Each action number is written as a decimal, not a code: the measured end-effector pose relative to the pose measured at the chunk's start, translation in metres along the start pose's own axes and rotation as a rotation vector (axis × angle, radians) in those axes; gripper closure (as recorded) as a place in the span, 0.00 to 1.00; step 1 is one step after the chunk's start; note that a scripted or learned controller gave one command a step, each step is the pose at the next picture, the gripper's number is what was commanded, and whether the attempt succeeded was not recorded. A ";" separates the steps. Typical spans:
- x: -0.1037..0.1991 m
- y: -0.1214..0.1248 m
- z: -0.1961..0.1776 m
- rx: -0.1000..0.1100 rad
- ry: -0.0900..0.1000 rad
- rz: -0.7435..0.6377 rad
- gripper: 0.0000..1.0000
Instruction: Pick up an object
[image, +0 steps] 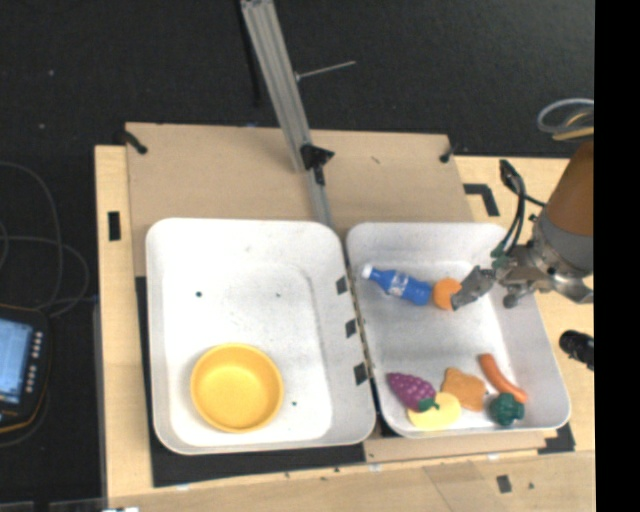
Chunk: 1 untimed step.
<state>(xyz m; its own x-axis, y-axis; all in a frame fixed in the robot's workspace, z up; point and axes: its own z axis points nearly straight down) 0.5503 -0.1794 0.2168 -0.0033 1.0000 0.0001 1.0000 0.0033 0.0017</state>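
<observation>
You saw bottle (398, 285) in right bin (520, 330), upper left part, lying flat; long axis ran left-right, tilted slightly, orange cap toward gripper (462, 293). Fingers at cap end; you couldn't tell whether open or closed. One bottle, one carrot (497, 375), one grape bunch (410, 387). Left bin (240, 260): one yellow bowl (236, 386).

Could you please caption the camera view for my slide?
Gripper beside an orange ball and blue bottle in the right bin; yellow bowl in the left bin.
</observation>
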 end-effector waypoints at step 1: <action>0.000 0.000 0.000 0.000 0.000 0.001 0.00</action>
<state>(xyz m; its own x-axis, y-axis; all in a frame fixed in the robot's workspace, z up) 0.5503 -0.1796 0.2168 -0.0023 1.0000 0.0003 1.0000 0.0023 0.0020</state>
